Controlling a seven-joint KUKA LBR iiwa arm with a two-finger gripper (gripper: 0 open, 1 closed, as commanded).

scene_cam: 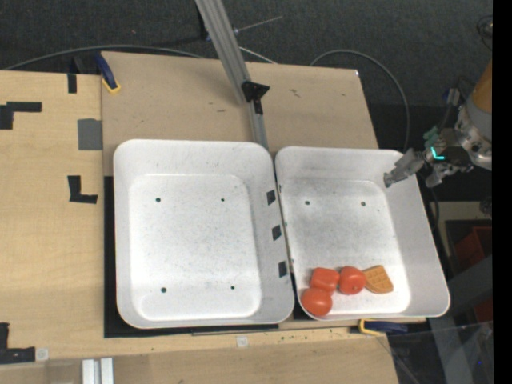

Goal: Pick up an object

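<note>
Wooden table [200, 94] with black tape marks at its left. No readable writing or labels anywhere. Left bin [192, 230]: bare white, speckled. Right bin [344, 214]: three red tomatoes [330, 288] bunched in the near corner, touching one another; an orange cracker-like piece [378, 279] just beside them on the right. Gripper [412, 166] at the right bin's far right rim, well apart from the objects, nothing between the fingers; fingers apart or together — cannot tell.
</note>
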